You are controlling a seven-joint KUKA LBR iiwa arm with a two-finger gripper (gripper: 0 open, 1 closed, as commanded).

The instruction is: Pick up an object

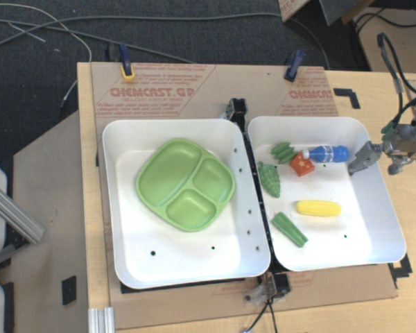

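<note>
Corn cob (318, 208) in right bin (381, 234) | board (152, 92) reads "CHEMCAST GP"

The left bin (125, 255) holds a divided plate (186, 184) at its middle. In the right bin (374, 241), a bottle (326, 154) lies at the far side with a small block (301, 165) touching its left end; a corn cob (318, 208) lies nearer, and a pod (290, 229) nearer still to its left. The gripper (374, 155) is at that bin's far right edge.
</note>
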